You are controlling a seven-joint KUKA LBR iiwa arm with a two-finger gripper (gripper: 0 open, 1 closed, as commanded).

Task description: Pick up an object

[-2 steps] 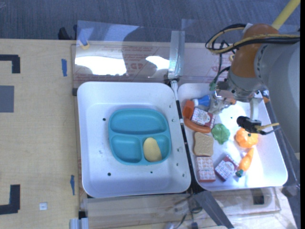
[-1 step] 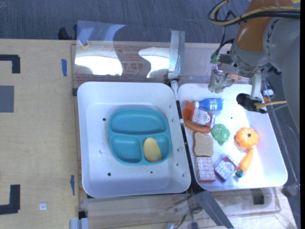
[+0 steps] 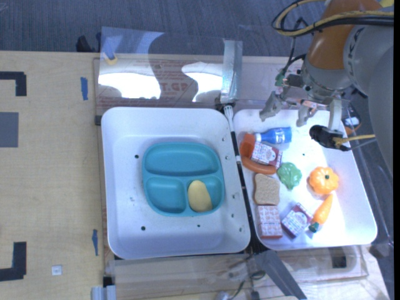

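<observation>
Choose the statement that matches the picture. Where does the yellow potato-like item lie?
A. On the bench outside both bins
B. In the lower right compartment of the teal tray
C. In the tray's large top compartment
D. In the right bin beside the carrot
B: the yellow item sits in the lower right compartment of the teal tray, inside the left bin.

L bin (image 3: 119,186) holds a divided tray (image 3: 164,161); potato (image 3: 200,195) sits in its 5 o'clock section. R bin (image 3: 362,224): bottle (image 3: 275,135) at 11, pumpkin (image 3: 324,180) at 3 w/ carrot (image 3: 321,212) just below, bread (image 3: 267,189) near centre, broccoli (image 3: 289,175) btwn bread & pumpkin. Gripper (image 3: 287,112) hangs over R bin at 12
</observation>
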